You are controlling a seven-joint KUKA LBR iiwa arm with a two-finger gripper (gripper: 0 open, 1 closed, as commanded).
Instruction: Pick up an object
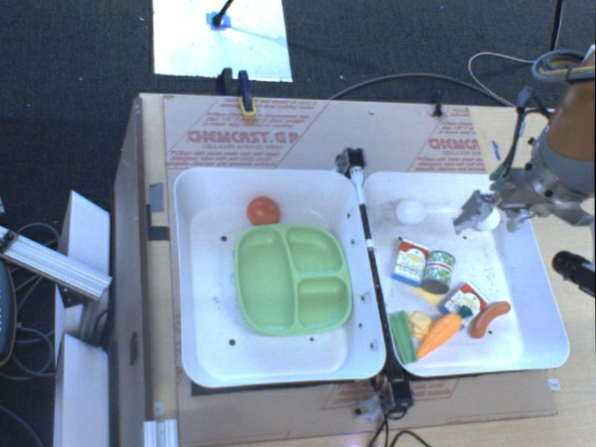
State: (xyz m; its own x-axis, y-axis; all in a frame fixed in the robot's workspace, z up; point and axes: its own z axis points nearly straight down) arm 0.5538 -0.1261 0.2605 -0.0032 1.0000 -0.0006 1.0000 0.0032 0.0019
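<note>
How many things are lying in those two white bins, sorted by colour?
Green: 3, the tray, a can, a flat piece
Orange or red: 3, a ball, a carrot, a sausage
White: 1, an egg
Mixed print: 2, a carton, a small pack
Yellow: 2, small pieces
Total: 11

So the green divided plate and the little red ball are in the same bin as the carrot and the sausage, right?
Not quite. The camera view shows the green divided plate and the red ball in the left bin, while the carrot and the sausage lie in the right bin.
</note>
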